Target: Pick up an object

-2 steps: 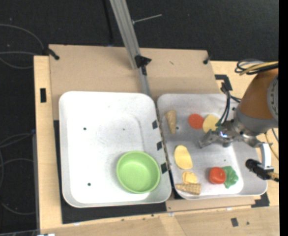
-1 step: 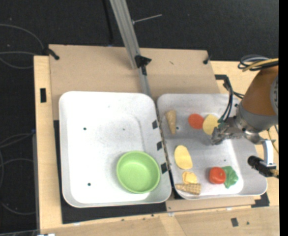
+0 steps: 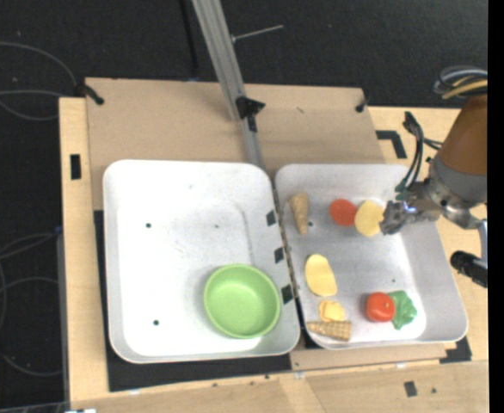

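Dark floor with loose cables around a tan tabletop (image 3: 175,127) bearing two white bins. Right bin (image 3: 433,317) holds toy food; pincer (image 3: 393,217) sits low beside a pale yellow piece (image 3: 369,218), its opening impossible to tell. Judged step: approach. Next: settle over the piece, close, lift straight.

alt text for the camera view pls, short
A grey robot arm reaches in from the right, its gripper beside a pale yellow piece in the right bin, which also holds a red ball, toy tomato and other toy food. The left bin holds a green bowl.
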`<state>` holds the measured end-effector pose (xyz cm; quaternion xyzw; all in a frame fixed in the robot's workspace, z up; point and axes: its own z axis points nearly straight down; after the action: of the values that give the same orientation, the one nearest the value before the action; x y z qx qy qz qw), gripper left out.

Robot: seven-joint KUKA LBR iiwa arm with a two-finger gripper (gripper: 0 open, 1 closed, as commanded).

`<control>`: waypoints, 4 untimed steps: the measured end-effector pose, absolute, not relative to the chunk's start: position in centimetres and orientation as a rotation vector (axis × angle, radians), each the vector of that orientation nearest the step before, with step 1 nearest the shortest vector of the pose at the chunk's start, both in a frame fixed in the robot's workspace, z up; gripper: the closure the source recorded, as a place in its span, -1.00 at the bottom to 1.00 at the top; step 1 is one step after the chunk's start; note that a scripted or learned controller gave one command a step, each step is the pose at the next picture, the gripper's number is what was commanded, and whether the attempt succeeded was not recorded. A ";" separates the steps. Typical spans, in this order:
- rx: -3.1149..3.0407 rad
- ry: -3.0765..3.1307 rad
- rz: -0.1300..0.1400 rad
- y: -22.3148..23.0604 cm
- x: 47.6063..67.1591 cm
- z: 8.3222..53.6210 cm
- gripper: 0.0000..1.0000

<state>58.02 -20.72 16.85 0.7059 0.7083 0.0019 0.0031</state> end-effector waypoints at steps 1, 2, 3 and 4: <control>2.212 2.222 0.005 -20.8 58.2 21.4 1.00; 2.212 2.231 0.005 -14.7 57.5 22.3 1.00; 2.212 2.231 0.004 -8.9 57.4 22.8 1.00; 2.215 2.229 0.001 -3.9 55.3 22.5 1.00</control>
<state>55.32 -3.93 22.52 0.7048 0.7094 0.0002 -0.0004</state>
